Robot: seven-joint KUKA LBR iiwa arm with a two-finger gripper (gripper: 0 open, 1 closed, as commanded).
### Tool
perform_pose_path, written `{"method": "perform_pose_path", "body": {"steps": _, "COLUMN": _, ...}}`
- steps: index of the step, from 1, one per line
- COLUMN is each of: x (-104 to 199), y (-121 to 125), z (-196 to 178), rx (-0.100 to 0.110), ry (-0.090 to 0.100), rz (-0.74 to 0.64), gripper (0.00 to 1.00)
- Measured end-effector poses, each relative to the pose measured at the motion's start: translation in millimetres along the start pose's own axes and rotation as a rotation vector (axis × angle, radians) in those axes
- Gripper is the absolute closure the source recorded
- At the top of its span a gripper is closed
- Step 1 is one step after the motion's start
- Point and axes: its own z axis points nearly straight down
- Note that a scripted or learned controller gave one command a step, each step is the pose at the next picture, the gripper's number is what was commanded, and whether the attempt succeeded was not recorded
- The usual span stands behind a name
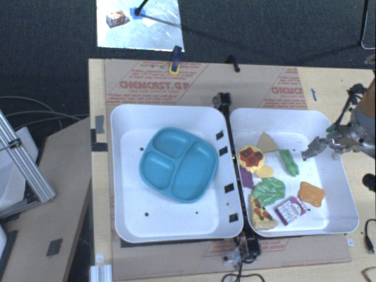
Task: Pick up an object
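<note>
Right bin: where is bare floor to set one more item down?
In the right bin, bare floor lies along the far wall behind the green pickle, and near the right wall between the gripper and the orange piece. Crowded: the left side, from the pizza slice down past the lettuce leaf.

A lab: 2 white bins (170, 113) on a cardboard-covered bench (153, 81)

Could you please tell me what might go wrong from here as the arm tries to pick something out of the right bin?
The claw hovers near the green oblong toy, which looks small and may slip. The purple packet, leafy green piece and pizza slice crowd together, so a grasp could catch two. The white right bin's wall sits close to the arm.
</note>
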Motion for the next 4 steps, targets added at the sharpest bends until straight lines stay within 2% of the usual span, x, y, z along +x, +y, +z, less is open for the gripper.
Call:
{"method": "perform_pose_path", "body": {"steps": 1, "x": 50.8, "y": -63.2, "z": 29.5, "rx": 0.008, "ry": 0.005, "rz": 0.001, "gripper": 0.00}}
{"method": "perform_pose_path", "body": {"steps": 2, "x": 113.3, "y": -62.3, "z": 28.1, "rx": 0.001, "ry": 0.003, "rz": -0.006, "gripper": 0.00}}
{"method": "perform_pose_path", "body": {"steps": 3, "x": 140.5, "y": -55.4, "z": 2.0, "rx": -0.002, "ry": 0.001, "rz": -0.003, "gripper": 0.00}}
{"method": "perform_pose_path", "body": {"steps": 4, "x": 251.9, "y": -64.6, "z": 3.1, "rx": 0.000, "ry": 0.004, "rz": -0.011, "gripper": 0.00}}
